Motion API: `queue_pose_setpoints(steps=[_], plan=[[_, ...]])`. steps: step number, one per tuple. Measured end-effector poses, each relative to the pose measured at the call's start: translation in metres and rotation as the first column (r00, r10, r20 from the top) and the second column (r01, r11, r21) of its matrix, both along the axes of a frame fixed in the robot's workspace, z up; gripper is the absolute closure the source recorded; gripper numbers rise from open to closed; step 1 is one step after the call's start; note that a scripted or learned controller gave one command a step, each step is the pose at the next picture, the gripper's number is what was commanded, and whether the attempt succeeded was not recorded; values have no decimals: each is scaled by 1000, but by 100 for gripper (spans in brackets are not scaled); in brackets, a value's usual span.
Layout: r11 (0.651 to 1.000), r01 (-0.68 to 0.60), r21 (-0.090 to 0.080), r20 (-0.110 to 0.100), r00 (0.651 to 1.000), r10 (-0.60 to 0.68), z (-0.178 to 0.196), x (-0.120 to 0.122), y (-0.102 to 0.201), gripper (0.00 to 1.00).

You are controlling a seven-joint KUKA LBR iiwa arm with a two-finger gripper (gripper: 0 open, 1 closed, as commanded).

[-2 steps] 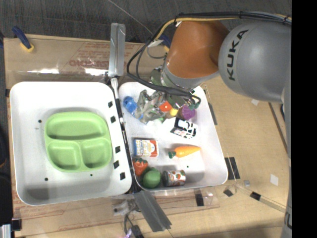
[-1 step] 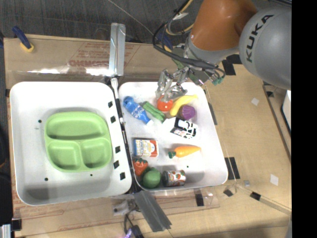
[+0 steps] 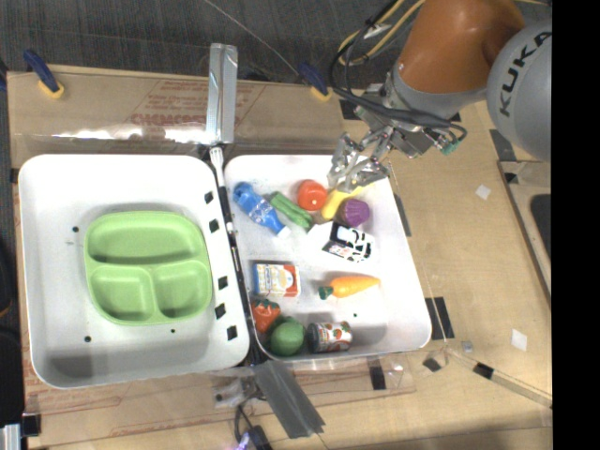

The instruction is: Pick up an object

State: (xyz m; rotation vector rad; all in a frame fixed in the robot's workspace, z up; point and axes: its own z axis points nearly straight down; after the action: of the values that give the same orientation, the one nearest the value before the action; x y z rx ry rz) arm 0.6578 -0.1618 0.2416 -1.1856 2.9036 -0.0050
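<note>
Two shallow white bins are sitting side by side on the worktop in the camera view, and nearly everything loose is crowding into the right bin, which is keeping a ready supply within the arm's reach from the right. The hand is hanging over that bin's upper part, its metal fingers standing apart with nothing visible between them, so no object is being carried. Directly beneath and just beside the fingertips a tight cluster is lying: an orange ball, a yellow piece and a purple ball, with a green toy and a blue bottle stretching away toward the divider. Judging by the hand's position, one of these close-packed pieces is likely the intended pick, though their touching neighbours could be making a clean grasp harder. Farther down, a black-and-white box, a small carton and a toy carrot are lying more apart, while a red piece, a green ball and a small can are gathering against the near wall. The left bin is holding a green divided tray, lying flat at its centre.
</note>
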Motion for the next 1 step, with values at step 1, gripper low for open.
queue_pose_setpoints(steps=[1], plan=[[989,-151,0,-1,989,151,-25,0,-47,100]])
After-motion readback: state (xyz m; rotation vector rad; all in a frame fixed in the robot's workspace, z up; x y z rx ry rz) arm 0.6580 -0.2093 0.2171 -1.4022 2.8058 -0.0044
